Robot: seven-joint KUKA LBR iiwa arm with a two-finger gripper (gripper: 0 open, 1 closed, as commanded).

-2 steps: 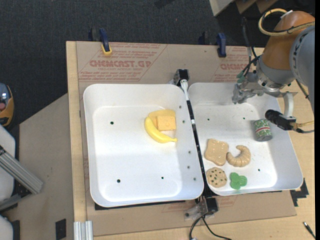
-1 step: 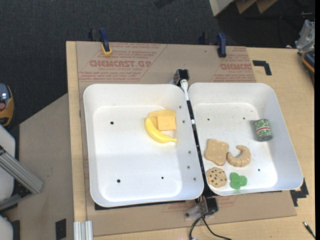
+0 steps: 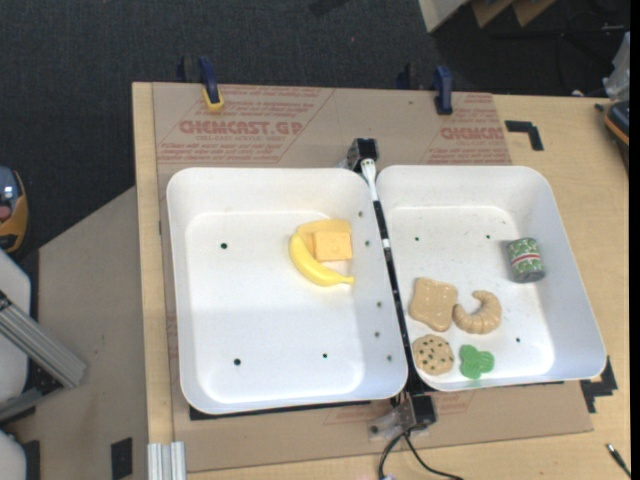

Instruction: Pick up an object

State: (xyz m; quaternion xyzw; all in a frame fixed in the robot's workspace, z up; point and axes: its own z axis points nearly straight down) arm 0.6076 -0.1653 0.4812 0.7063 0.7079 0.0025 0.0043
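The left bin (image 3: 200,298) holds a yellow banana (image 3: 315,266) with a yellow-orange cheese block (image 3: 332,240) resting against its upper side. In the right bin (image 3: 565,268) lie a small green-and-red can (image 3: 523,259) on its side near the right wall, a tan slice of toast (image 3: 433,303), a croissant (image 3: 480,312), a chocolate-chip cookie (image 3: 432,354) and a green leafy piece (image 3: 476,363).
Both bins sit on a brown board (image 3: 250,123) held by two blue-and-yellow clamps (image 3: 209,83) at its far edge. A black clip (image 3: 363,153) joins the bins at the top of their shared wall. Cables (image 3: 405,438) run out at the front.
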